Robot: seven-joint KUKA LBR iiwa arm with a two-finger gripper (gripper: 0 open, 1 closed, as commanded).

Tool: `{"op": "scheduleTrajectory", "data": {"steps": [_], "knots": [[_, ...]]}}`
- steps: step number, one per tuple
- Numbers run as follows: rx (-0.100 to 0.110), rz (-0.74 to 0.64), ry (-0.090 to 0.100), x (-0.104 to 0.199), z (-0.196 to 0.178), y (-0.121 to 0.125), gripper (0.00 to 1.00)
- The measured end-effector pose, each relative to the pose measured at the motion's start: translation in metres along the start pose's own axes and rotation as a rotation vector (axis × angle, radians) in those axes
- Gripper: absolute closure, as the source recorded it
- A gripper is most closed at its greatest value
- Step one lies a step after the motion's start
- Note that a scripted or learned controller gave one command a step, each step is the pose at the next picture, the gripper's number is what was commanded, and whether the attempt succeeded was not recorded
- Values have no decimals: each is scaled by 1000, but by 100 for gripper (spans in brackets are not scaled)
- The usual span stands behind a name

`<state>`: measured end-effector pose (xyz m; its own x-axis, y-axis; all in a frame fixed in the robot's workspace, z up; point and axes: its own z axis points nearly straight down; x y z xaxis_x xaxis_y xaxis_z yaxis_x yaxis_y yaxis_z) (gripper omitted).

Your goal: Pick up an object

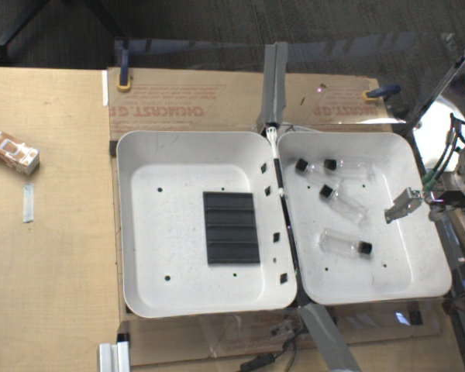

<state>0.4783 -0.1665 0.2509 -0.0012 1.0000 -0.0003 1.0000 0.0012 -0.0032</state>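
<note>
Clear vials with black caps [345, 246] lie in the right bin [418, 281]: one near the bin's middle-front, one slightly above centre [339, 200], and two more near the back [325, 165], their glass hard to separate from the white floor. None is touching the hand.

Bench [46, 285]: light wood panel on the left, brown cardboard sheet [194, 103] under the bins' back edge, held by an orange-handled clamp [123, 74] on the left and a blue clamp [381, 93] on the right. Dark carpet [217, 6] behind. A small orange-and-white box [14, 153] sits on the wood at far left, with a thin pale strip [28, 204] just below it.

Left bin [139, 285]: holds a black ribbed rectangular block [232, 228], lying flat near the centre.

Arm enters from the right edge. The hand [403, 205] hangs over the right side of the right bin, tilted, its metal tip pointing toward the bin's centre. Cannot tell whether it is released or clenched; nothing visible in it.
</note>
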Motion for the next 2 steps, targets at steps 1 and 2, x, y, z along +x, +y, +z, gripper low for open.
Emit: {"op": "scheduleTrajectory", "data": {"steps": [1,2], "knots": [[0,-123,1,28,137,74,0],[-2,-181,0,19,159,119,0]]}}
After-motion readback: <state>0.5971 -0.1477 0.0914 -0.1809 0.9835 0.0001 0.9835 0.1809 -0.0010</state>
